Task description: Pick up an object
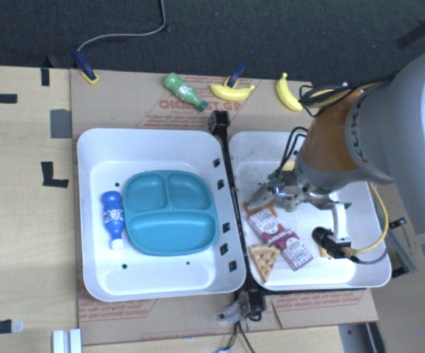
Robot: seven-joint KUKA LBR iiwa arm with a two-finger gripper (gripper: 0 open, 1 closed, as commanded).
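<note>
Over the right-hand shallow white bin [374, 274], we see the grey arm with its orange band [330, 134] reaching in from the right, its claw [271, 193] low above the bin floor; whether the claw is open or closed we cannot tell, since the metal parts blur together. Just below and beside it lie the likeliest targets: a dark red and white snack packet [271, 226], a second pinkish packet [295, 252] and a toy pizza slice [263, 259], all close together. The left white bin [95, 145] holds a teal divided plastic plate [170, 212] with a small blue bottle [112, 218] beside it. On the tabletop [21, 197] behind the bins rest a green bottle [184, 92] and two yellow bananas [232, 91], well apart from the claw.

We judge the main risk to be the crowding: the flat packets sit so near one another that a closing claw could nudge one aside, or slide off a thin edge and come up with nothing. The arm's bulk hides part of the right bin's back corner, and the packets' print is too small to read.
</note>
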